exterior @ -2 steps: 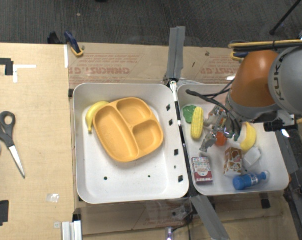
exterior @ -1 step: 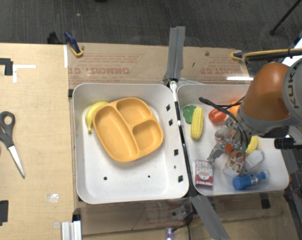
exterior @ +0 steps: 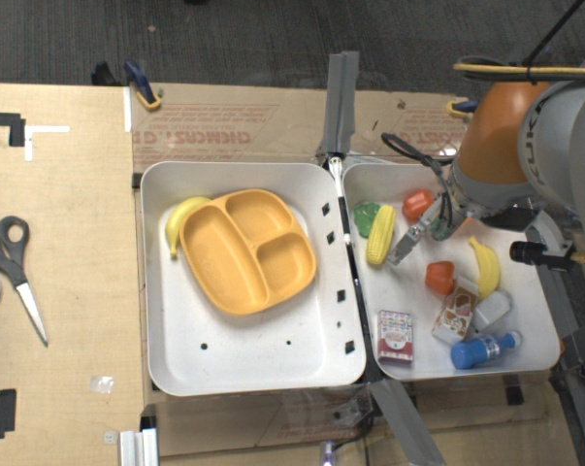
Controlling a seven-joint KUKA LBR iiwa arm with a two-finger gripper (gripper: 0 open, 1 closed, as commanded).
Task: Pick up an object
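Corn cob, yellow with green husk end, lying in right bin along its 9 o'clock wall, long axis roughly 12-to-6. Hand just beside cob at its 3 o'clock, low over bin floor, reaching in from 2 o'clock; nothing seen between fingers. Finger spread: cannot tell, too small and foreshortened.

Crowding around hand: red piece at 12 o'clock of hand, near; second red-orange piece at 4 o'clock. Small banana further toward 3 o'clock, beside red-orange piece. Toward 5 o'clock: brown packet, pale grey object touching or overlapping it, blue bottle by the 6 o'clock wall. Red-and-white carton flat at 6 o'clock of cob, well apart from it.

Arm with orange band covering bin's 1–2 o'clock corner; black cable looped over that corner.

Left bin: orange divided plate centred-upper, three compartments. Larger banana tucked against plate's 10 o'clock edge, partly under rim.

Desk at 9 o'clock of bins: scissors with grey handles, black tape marks. Blue-and-yellow clamp at 11 o'clock of left bin. Cardboard sheet under bins' 12 o'clock side.
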